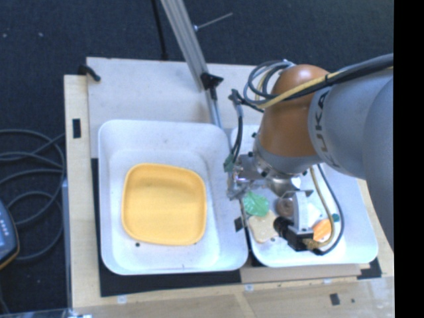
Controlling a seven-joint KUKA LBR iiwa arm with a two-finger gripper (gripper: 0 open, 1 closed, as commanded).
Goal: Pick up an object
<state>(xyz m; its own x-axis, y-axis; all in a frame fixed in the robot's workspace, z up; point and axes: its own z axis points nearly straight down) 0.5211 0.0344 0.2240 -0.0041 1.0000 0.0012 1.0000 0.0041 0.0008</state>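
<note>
1. Found the gripper [240,181] low in the right bin [351,197], just up and left of the green object [255,205]; could not tell whether touching it or merely close.
2. Could not tell whether open or closed, with the wrist covering the view from above; made out no grasp on the green object.
3. Placed the green object itself, crumpled-looking, at the left end of the right bin.
4. Noted a cream object [260,228] just below the green object, touching it or nearly so.
5. Spotted an orange object [321,229] to the right of the green object and a little lower, apart from it and partly hidden by robot parts.
6. Traced the grey arm [351,124] up and to the right of the green object, its orange band [291,118] above it.
7. Saw the left bin [112,138] left of the green object, with a yellow plate [164,204] lying flat in its middle, well apart from the green object.
8. Followed a metal rail [185,32] slanting up and left from a point above the green object, across the bench [139,85].
</note>
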